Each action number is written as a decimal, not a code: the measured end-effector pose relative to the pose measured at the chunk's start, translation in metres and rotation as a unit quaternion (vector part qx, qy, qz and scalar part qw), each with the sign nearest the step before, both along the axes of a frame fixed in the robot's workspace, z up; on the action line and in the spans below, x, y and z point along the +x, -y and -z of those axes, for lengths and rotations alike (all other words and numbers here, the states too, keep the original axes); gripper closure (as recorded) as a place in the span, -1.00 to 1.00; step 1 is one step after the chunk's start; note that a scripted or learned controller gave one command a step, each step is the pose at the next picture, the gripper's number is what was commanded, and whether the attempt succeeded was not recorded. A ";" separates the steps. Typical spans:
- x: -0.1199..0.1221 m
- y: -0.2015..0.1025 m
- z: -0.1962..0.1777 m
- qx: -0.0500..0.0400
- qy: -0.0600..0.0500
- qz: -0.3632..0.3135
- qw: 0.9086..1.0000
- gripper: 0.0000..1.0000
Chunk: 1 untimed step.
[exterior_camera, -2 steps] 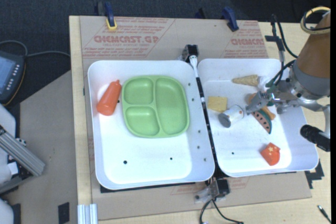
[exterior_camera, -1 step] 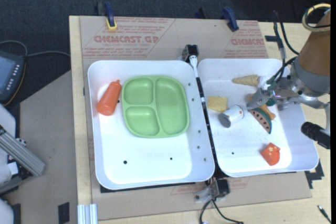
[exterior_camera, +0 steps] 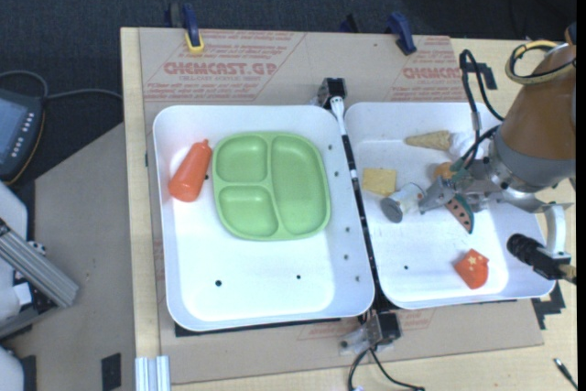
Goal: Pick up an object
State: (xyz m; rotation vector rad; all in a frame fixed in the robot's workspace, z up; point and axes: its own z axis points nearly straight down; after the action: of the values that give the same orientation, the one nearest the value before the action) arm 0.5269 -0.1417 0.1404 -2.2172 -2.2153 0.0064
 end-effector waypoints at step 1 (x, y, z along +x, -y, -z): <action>0.000 -0.001 0.051 0.000 0.003 -0.001 1.000 -1.00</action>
State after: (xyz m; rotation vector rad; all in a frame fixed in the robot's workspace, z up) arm 0.5271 -0.1404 0.0891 -2.2181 -2.2199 -0.0003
